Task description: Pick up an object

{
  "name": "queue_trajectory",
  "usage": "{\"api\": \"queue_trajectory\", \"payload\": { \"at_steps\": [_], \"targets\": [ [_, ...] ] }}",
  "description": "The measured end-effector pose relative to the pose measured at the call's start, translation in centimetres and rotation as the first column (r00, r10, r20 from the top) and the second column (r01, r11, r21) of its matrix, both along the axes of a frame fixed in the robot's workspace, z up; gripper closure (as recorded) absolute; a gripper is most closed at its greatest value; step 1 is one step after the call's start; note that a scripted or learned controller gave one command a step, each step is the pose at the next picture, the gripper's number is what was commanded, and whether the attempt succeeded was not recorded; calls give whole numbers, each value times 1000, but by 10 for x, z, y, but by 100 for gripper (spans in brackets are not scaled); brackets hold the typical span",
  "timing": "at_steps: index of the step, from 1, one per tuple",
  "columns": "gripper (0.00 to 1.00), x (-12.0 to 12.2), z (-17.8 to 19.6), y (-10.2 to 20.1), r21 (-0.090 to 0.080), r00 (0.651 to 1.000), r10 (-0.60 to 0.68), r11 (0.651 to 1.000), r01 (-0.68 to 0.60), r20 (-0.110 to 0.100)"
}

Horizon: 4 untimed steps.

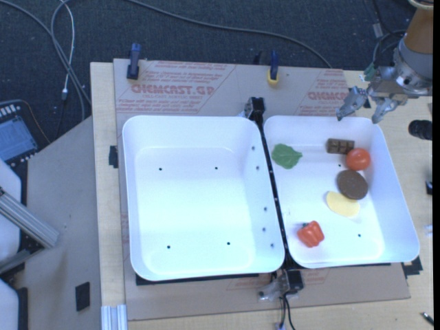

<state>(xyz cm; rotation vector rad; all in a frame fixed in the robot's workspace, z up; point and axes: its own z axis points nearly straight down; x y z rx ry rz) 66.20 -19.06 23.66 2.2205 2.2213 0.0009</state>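
Observation:
Several small objects lie in the right bin (pixel 385 246): a green leafy piece (pixel 286 156), a brown block (pixel 339 145), a red tomato-like ball (pixel 357 159), a brown disc (pixel 352 184), a pale yellow piece (pixel 342 204) and a red-orange pepper (pixel 311 234). My gripper (pixel 359 108) hangs above the bin's far right corner, over the cardboard behind it. Its two fingers are spread apart with nothing between them. The brown block is the nearest object, just below and left of the fingertips.
The left bin (pixel 137 205) sits beside the right one, their walls touching along the middle. Printed cardboard (pixel 172 88) lies behind both bins, held by a blue clamp (pixel 134 59) and a yellow-blue clamp (pixel 273 70). Cables run across the dark floor behind the bench.

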Motion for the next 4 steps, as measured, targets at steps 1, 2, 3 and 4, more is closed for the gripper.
{"api": "queue_trajectory", "payload": {
  "at_steps": [1,2,3,4],
  "targets": [
    [0,-92,-102,35,3,1000,0,1000,0,-10],
    [0,-139,-151,101,2,1000,4,1000,-3,-5],
    [0,-46,-149,70,0,1000,0,1000,0,0],
    [0,-84,-148,-9,-2,1000,-7,1000,7,-1]
  ]
}}
